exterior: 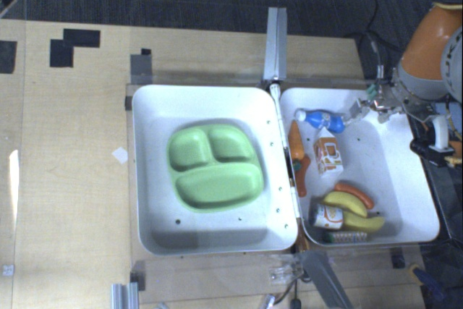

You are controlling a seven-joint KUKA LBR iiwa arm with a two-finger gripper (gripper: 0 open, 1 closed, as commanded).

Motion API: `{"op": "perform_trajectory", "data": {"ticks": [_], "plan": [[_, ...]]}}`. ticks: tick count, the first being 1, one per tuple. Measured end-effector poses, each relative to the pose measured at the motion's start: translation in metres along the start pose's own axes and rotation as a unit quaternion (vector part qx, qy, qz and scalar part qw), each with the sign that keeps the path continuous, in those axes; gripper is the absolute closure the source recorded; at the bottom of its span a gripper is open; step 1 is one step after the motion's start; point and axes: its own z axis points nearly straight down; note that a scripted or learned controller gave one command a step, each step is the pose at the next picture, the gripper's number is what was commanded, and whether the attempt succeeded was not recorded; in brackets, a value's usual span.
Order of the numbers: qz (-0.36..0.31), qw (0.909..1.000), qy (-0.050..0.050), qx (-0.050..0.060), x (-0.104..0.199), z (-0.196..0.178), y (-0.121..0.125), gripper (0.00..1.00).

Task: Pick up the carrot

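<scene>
The carrot (296, 146) is a long orange piece lying lengthwise against the left wall of the right bin (405, 177), its tip pointing toward the far edge. My gripper (370, 109) hangs over the far right corner of that bin, well to the right of the carrot and apart from it. Nothing of the carrot is near the gripper. The grey arm with its orange band (428, 47) comes in from the right edge.
A blue and white bottle (320, 119) lies between gripper and carrot. A small carton (328, 155), a banana (351, 206), a sausage (356, 193) and a can (329, 216) fill the bin's middle and front. The left bin (152, 155) holds a green divided plate (214, 166).
</scene>
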Motion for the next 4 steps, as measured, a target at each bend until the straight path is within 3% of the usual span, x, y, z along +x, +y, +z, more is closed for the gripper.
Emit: {"op": "perform_trajectory", "data": {"ticks": [1, 2, 3, 4], "plan": [[-0.137, 0.9904, 0.011, 0.015, -0.015, 0.028, 0.02, 0.0], [-0.139, 0.9903, 0.003, 0.003, -0.016, 0.016, 0.025, 1.0], [-0.14, 0.9901, 0.0, -0.002, -0.015, 0.001, 0.029, 1.0], [-0.317, 0.9483, 0.007, 0.006, -0.016, 0.034, 0.021, 1.0]]}}
